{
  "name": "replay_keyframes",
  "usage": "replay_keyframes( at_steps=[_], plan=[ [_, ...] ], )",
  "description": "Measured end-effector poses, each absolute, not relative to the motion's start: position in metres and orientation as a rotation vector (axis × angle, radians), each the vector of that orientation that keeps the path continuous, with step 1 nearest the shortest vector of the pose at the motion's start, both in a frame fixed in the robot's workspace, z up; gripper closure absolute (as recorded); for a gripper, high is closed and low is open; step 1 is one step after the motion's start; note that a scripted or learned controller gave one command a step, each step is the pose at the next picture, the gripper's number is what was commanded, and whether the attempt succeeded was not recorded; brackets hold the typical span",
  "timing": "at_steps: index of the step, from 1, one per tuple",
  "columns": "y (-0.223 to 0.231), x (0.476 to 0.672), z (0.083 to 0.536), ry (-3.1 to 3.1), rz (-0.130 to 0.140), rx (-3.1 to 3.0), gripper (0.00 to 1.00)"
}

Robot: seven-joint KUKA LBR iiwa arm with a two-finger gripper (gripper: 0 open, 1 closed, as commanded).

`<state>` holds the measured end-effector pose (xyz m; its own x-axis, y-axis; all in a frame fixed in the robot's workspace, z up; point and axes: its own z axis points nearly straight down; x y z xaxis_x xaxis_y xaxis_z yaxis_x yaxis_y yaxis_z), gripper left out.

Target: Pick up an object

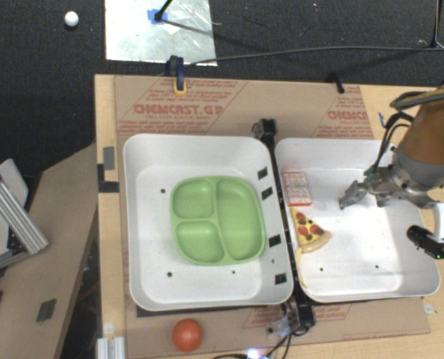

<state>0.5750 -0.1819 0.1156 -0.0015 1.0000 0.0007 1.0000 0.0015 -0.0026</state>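
flat toy pizza wedge (311,232) on smooth white bin (371,286).

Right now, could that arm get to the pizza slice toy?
Probably yes. The gripper hovers in the same right bin as the pizza slice, with bare white floor between them.

Toy pizza slice (310,232) flat by right bin's left wall, beside red-printed card (296,188).
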Motion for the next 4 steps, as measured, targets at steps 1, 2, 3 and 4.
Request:
replay_keyframes(
  at_steps=[1,2,3,4],
  plan=[
    [-0.183,0.577,0.130,-2.227,-0.004,-2.222,1.00],
    [-0.176,0.580,0.176,-2.230,-0.005,-2.220,1.00],
    [-0.176,0.581,0.229,-2.230,-0.005,-2.221,1.00],
    [-0.118,0.566,0.222,-2.230,-0.003,-2.211,1.00]
  ],
)
